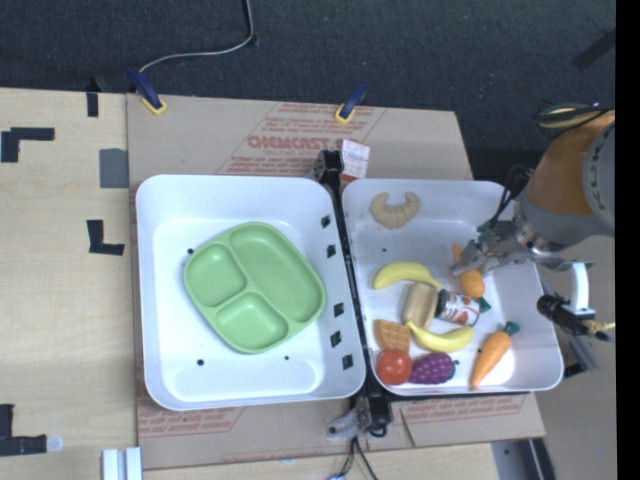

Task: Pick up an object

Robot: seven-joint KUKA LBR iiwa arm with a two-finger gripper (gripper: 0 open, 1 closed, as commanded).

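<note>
The gripper (478, 255) is seen low over the right bin (520, 373), at the end of the grey arm (570, 203) reaching in from the right, and whether it is released or clenched cannot be told from the dark, blurred tip. Nothing is seen lifted clear of the bin, so the task is judged to be at the approach, with the grasp and the lift left to do. Just below the gripper, touching or nearly touching it, a small orange fruit (471, 284) is found, round and bright; it is judged the likeliest target. Beside the orange fruit, toward the bin's middle, a small bottle (459, 310) with a red and white label lies on its side, with two bananas (405, 273) and a bread roll (419, 304) next to it. Below the orange fruit a carrot (489, 357) is seen, and farther off grapes (431, 369), a tomato (393, 367) and a croissant (395, 208).
</note>
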